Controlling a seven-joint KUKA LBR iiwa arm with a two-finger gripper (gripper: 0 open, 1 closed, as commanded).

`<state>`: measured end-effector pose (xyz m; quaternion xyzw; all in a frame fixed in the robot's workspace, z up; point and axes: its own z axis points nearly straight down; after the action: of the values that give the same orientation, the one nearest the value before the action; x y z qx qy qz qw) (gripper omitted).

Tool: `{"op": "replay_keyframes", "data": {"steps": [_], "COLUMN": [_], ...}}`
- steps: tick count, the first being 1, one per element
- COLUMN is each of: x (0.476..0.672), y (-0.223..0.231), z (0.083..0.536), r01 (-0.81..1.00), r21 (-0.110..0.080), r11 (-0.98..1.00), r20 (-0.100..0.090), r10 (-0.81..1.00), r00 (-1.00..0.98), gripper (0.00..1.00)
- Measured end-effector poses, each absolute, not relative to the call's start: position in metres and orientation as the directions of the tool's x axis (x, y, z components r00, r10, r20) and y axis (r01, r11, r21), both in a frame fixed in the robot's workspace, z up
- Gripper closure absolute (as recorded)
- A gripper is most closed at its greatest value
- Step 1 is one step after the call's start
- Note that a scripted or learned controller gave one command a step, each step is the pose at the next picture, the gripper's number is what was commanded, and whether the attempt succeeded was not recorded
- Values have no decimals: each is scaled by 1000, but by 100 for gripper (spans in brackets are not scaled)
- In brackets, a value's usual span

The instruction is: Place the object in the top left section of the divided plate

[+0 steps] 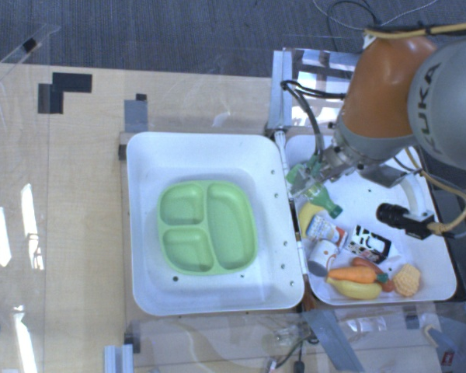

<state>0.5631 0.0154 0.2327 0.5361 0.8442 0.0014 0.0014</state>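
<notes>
Centrally in the left bin (140,208) lies the green divided plate (207,227), with two small sections on its left side and one long section on its right; all three look bare. The object to be placed cannot be singled out, since the toys are all heaped in the right bin (443,282): a yellow banana (356,289) at the near edge, an orange carrot (356,273) touching it on the far side, a piece of corn (406,280) just right of them, a small white carton (321,228) and a black-and-white item (369,241) further in. The gripper (317,171) hangs over the far left corner of that right bin, close to the shared wall, above a green and yellow toy (317,202). Whether the fingers are spread or pinching anything, I cannot tell. The grey arm (450,99) with its orange band (380,84) reaches in from the right, above the pale worktop (54,247).
</notes>
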Motion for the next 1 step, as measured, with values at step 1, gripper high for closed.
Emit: {"op": "replay_keyframes", "data": {"steps": [1], "x": [514], "y": [69], "z": [241], "r01": [814], "r21": [5], "r11": [580], "r20": [-2], "r10": [814], "r00": [-580], "gripper": [100]}}
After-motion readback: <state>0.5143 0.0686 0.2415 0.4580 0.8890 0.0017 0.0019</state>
